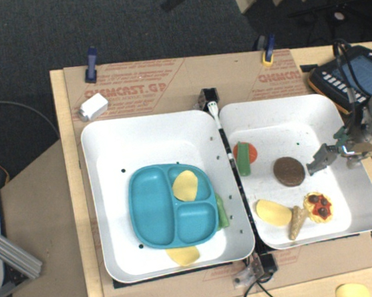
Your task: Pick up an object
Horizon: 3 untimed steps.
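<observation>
The gripper (322, 159) hangs over the right side of the right bin (282, 109), its grey fingers reaching leftward toward the middle of the bin. Its fingers appear slightly spread with nothing between them, though the small dark shapes are hard to read. The arm behind it is cut off at the right edge of the view.

Just left of the fingertips lies a brown round disc (288, 171), flat on the bin floor and apart from the gripper. Near the bin's left wall sits a red and green toy (244, 157), its long axis running roughly up and down the view. In the lower part of the bin a yellow lemon-shaped piece (273, 212) lies with its long axis slanting from upper left to lower right. Touching its right end is a tan cone (297, 222), pointing down and to the left. Just beside that is a small pizza slice (319, 206) with red and dark toppings.

The left bin (105, 147) holds a teal divided plate (172, 204). A yellow chip (185, 186) rests in its upper right compartment. A second yellow piece (183, 254) pokes out from under the plate's lower edge, partly hidden. A green sliver (221, 212) shows along the plate's right rim, mostly covered.

A black clip (210, 98) sits where the bins meet.
</observation>
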Tool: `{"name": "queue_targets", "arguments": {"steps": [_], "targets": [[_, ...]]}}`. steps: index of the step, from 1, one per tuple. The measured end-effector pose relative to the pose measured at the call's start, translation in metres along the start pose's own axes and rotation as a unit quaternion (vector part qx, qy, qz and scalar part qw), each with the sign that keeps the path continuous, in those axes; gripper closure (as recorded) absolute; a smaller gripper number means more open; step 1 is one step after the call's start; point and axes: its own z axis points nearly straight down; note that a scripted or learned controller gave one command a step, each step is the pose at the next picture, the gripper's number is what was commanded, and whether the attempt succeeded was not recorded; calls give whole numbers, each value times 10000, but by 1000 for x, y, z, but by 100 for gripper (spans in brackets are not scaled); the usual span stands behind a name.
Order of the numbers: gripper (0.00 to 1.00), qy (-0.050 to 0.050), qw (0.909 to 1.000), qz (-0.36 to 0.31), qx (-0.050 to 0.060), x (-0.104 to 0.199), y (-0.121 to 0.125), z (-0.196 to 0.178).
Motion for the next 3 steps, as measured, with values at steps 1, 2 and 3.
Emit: {"name": "queue_targets", "arguments": {"steps": [1,2,3], "targets": [[0,-30,10000,23,-32,-75,21,-23],[0,-41,9999,-19,-91,-71,49,-159],[0,25,10000,-44,34,34,19,-109]]}}
